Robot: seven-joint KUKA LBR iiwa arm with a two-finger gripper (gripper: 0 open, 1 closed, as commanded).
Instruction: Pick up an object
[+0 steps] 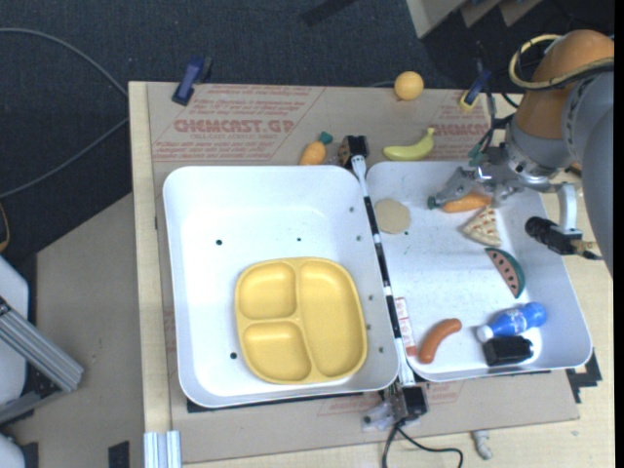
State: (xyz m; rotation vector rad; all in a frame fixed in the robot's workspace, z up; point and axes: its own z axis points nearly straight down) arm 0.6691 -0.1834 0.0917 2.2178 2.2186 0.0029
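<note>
My gripper (466,189) hangs low over the back of the right bin (556,291), directly at an orange carrot-like toy (468,204) lying on the bin floor. The gripper touches or nearly touches the toy. Just right of it lies a tan triangular slice (484,226). The same bin holds a round tan cookie (393,215), a watermelon slice (507,271), a red sausage (438,339), a blue bottle (514,321) and a black block (509,351).
The left bin (195,222) holds a yellow divided plate (300,318). Behind the bins lie a banana (410,146), a small orange toy (314,152) and an orange ball (409,86). The arm's grey body (575,115) rises at the right bin's back right corner.
</note>
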